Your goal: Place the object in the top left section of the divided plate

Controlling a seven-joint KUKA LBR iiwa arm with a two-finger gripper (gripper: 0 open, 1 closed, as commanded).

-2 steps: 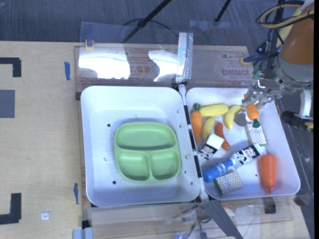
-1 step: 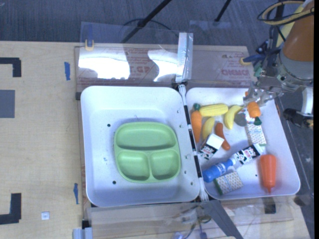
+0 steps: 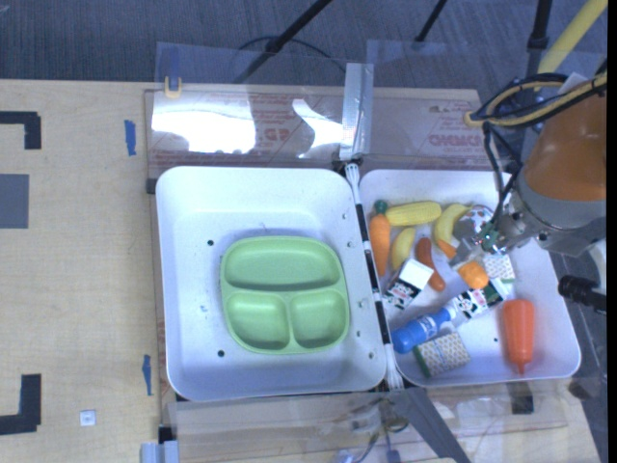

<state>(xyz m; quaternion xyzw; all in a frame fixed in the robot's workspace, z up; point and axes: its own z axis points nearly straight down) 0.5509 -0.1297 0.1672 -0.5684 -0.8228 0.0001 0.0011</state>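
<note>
Reaching in from the right, the grey arm [image 3: 569, 177] with its orange band is seen above the right bin [image 3: 564, 355], and its hand [image 3: 485, 236] is lowered among the clutter near the bin's upper middle. Whether the hand is spread or pressed together cannot be told, since the metal parts are small and blurred against the objects beneath; nothing is clearly seen gripped.

Just left of the hand, two yellow bananas [image 3: 424, 216] are laid near the bin's top wall, and a small orange carrot [image 3: 381, 239] is stood along the divider. An orange block [image 3: 472, 275] is found just below the hand. A white box [image 3: 413, 280], a blue bottle [image 3: 422, 330], a patterned packet [image 3: 443, 354] and a larger orange carrot [image 3: 519, 331] are scattered lower in the same bin.

The green divided plate [image 3: 284, 292] is set in the middle of the left bin [image 3: 183, 258], well apart from the hand. Its long section is turned toward the top, with two smaller sections below. Both bins are carried side by side on the pale wooden table [image 3: 67, 287].
</note>
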